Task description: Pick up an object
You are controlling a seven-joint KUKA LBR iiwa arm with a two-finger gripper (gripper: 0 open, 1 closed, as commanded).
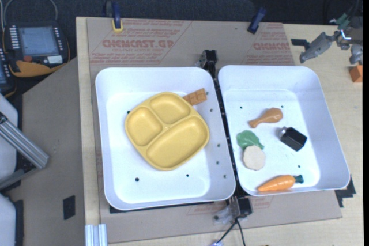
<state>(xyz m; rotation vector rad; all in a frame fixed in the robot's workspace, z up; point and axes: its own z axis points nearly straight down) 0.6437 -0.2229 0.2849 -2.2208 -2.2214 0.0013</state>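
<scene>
The right bin (323, 95) holds a brown chicken drumstick (266, 117), a black block (293, 139), a green leafy piece (248, 139) touching a pale round piece (253, 159), and an orange carrot (279, 182) near the front wall. In the left bin (109, 124) lies a yellow divided plate (167, 130), with a small brown wafer (196, 97) at its back right edge. My gripper (308, 50) hangs at the far right, beyond the right bin's back corner, away from all the objects and with nothing seen in it.
Both bins rest on a brown board (173, 37) held by clamps (117, 17) at the back. A pendant with a screen (36, 46) lies at the far left. A black bracket (209, 59) sits between the bins at the back.
</scene>
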